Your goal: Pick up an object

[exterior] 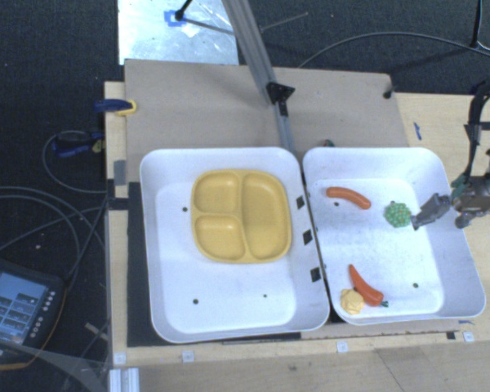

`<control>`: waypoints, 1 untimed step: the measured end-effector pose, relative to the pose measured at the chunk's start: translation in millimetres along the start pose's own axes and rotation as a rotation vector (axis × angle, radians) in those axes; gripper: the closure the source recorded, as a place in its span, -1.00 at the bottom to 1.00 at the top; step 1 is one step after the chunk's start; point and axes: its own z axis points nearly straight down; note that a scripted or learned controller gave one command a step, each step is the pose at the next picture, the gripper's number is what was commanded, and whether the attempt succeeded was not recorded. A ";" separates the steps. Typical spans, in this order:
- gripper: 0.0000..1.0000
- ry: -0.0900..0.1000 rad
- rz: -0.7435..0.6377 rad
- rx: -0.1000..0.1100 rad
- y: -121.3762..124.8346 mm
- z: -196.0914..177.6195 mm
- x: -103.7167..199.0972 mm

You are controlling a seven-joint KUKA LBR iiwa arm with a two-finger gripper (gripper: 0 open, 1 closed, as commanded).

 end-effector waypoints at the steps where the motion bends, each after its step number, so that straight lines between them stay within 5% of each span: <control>1: -1.00 0.000 0.002 -0.001 0.1 -0.2 0.0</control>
